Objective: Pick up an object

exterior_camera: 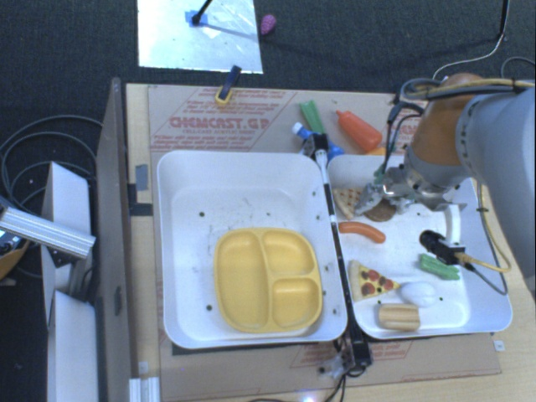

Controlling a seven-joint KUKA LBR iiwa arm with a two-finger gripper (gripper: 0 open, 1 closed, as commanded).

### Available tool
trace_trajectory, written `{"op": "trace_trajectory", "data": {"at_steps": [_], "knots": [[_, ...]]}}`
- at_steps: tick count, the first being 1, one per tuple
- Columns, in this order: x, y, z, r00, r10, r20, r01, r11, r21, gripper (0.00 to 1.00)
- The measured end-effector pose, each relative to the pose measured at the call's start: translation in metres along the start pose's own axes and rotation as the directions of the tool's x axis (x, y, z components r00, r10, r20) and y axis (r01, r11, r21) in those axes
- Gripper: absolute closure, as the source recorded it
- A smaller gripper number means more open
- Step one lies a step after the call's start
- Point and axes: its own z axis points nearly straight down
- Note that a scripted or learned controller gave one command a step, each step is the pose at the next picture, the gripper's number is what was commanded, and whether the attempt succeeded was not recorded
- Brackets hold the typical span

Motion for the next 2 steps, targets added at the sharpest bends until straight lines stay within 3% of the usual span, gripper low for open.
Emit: {"op": "trace_trajectory", "data": {"at_steps": [1, 2], "knots": [[-0.007, 0.03, 0.0, 1.0, -0.001, 0.0, 0.001, 1.0, 0.011, 0.0], [-0.006, 0.032, -0.011, 1.0, -0.001, 0.001, 0.001, 1.0, -0.001, 1.0]]}}
